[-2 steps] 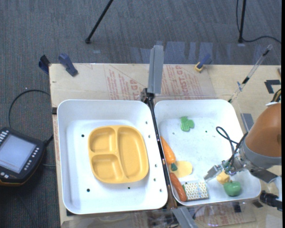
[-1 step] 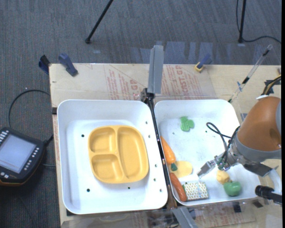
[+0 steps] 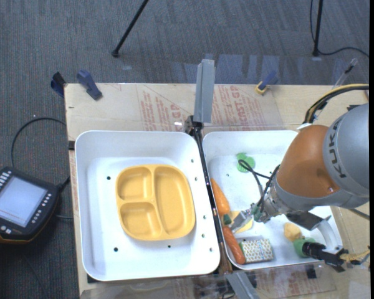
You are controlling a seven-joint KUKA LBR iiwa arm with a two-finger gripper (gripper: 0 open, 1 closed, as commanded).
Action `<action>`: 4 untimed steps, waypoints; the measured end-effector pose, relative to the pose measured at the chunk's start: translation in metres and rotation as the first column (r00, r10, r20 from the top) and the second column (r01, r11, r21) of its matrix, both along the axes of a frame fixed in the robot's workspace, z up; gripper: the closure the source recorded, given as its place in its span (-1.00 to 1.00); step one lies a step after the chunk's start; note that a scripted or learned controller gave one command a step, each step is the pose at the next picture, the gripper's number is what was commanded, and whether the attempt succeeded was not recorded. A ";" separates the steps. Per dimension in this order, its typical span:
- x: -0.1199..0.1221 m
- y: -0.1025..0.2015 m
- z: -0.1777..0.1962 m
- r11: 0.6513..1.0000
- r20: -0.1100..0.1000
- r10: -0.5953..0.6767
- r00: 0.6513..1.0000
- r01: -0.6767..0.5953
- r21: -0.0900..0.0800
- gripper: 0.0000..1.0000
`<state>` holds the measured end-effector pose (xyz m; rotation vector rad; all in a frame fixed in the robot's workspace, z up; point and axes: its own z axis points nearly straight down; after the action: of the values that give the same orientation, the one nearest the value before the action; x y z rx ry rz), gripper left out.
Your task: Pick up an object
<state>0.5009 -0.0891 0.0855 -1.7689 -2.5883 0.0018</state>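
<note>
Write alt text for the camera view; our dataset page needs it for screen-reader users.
A grey and orange robot arm reaches into the right white bin, its gripper low among carrots and small toys. The left bin holds a yellow divided plate.

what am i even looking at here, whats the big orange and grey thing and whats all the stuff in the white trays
The big grey and orange thing is a robot arm. It reaches in from the right, and its job is to pick something up. The picture comes from one camera fixed above the bench, looking down at a slant.

On the bench sit two shallow white bins. The left bin holds a yellow divided plate. The right bin holds small toys: two carrots along its left wall, a green piece near the top, a speckled block near the bottom, and yellow and green pieces at the lower right.

The gripper hangs low beside the carrots. I cannot tell if it holds anything.
</note>
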 end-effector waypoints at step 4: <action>-0.001 -0.003 0.017 1.000 -0.005 -0.013 1.000 0.013 0.002 -1.00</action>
<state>0.4997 -0.0922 0.1024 -1.7829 -2.5721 0.0045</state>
